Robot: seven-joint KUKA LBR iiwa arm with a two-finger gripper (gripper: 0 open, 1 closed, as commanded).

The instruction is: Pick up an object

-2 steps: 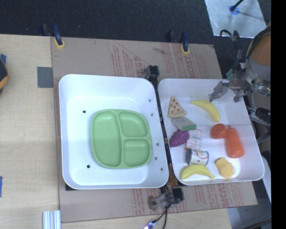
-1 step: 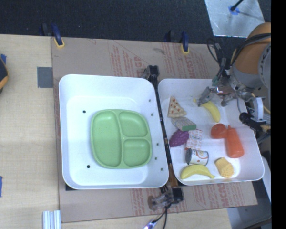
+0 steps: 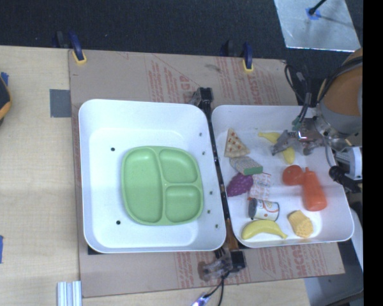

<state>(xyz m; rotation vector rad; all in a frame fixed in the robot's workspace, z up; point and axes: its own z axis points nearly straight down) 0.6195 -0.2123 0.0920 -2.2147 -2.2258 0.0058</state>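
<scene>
The tool (image 3: 292, 143) hangs low in the right bin (image 3: 242, 116), jaws apart astride a small yellow piece (image 3: 288, 155), just above the tomato (image 3: 292, 174); whether it grips, I cannot tell.

The scene is viewed by one fixed camera, set high above the tabletop (image 3: 32, 171) and angled down at a slant. Both white bins are framed whole, the left bin (image 3: 96, 126) and the right bin (image 3: 335, 228) lying side by side. The arm (image 3: 341, 97) is seen entering from the right edge.
</scene>
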